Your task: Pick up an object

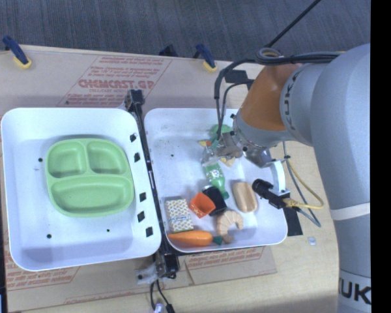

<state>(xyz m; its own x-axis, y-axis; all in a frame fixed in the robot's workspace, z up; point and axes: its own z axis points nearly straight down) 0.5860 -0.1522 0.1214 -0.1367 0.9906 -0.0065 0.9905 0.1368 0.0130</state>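
Step in hand: the gripper [216,154] is low in the right bin [176,126], right of frame centre, seemingly closing in on a pick.
Jaws: cannot tell whether wide or narrow (the wrist hides them).
Likely target: a small green item [213,173], just below the gripper; whether they touch is unclear.
Next move: probably a firm closure on one piece, then a straight lift.
Right bin: orange carrot [190,238], checkered cracker [178,214], croissant [229,222], tan bread roll [244,196], orange-red piece [202,205].
Left bin [23,227]: a green divided plate [89,177].
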